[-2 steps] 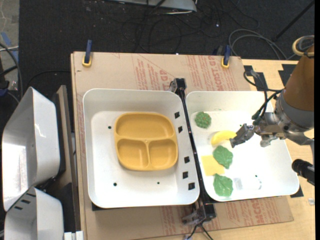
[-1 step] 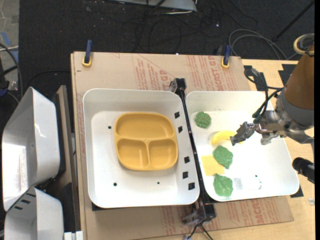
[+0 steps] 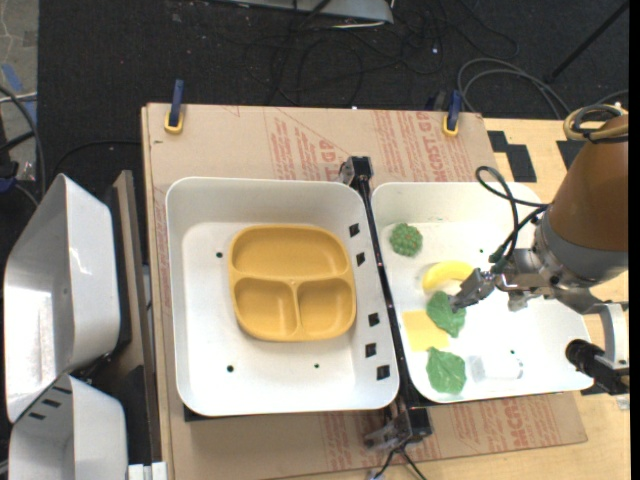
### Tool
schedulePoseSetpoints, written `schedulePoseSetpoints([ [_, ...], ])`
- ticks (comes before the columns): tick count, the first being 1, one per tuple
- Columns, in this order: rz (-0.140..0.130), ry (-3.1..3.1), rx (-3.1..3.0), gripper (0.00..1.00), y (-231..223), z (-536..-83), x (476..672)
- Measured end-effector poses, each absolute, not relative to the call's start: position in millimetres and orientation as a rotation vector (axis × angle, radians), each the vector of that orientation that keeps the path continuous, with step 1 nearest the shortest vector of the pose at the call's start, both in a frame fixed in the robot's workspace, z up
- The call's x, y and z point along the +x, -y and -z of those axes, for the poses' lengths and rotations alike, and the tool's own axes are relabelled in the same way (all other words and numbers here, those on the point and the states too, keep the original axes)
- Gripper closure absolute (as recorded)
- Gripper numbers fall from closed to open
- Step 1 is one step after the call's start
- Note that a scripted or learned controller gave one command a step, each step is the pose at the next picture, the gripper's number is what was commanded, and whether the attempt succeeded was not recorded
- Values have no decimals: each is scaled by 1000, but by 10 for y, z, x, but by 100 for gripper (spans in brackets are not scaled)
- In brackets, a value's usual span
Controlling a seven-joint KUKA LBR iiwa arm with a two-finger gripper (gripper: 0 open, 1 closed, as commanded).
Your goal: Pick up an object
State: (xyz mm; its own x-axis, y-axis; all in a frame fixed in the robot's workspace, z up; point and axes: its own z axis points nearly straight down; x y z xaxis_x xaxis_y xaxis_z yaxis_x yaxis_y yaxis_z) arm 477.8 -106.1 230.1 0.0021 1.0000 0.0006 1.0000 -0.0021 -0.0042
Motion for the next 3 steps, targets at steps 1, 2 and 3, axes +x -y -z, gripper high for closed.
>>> schedulePoseSetpoints([
  [1, -5, 2215, -2220, 0, 1024, -1665, 4780],
  [2, -5, 2215, -2220, 0, 1035, -1228, 4790],
  [3, -1, 2215, -2225, 100, 1034, -1350, 4801],
])
